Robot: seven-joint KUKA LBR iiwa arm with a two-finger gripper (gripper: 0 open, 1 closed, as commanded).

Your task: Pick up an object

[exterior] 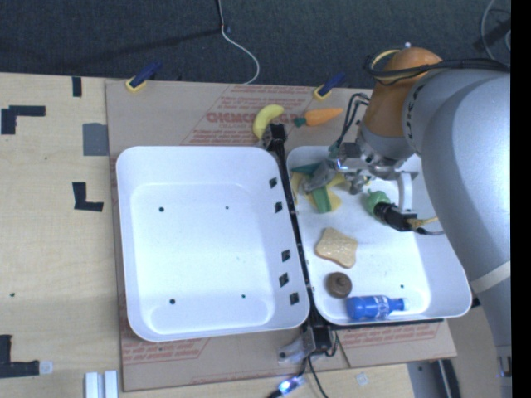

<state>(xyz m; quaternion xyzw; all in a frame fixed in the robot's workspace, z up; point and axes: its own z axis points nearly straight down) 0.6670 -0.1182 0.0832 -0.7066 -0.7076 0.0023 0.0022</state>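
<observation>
Looking down, we see the gripper (325, 181) low in the right bin (431, 264), over green and yellow toys (319, 197). We cannot tell how its jaws stand. Bread (337, 247) and a bottle (372, 307) lie nearer.

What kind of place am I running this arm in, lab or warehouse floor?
Most likely a robotics lab test bench, not a warehouse. Two white bins sit on cardboard taped to a wooden table, toy food such as a banana lies around, and black tape marks dot the table.
</observation>
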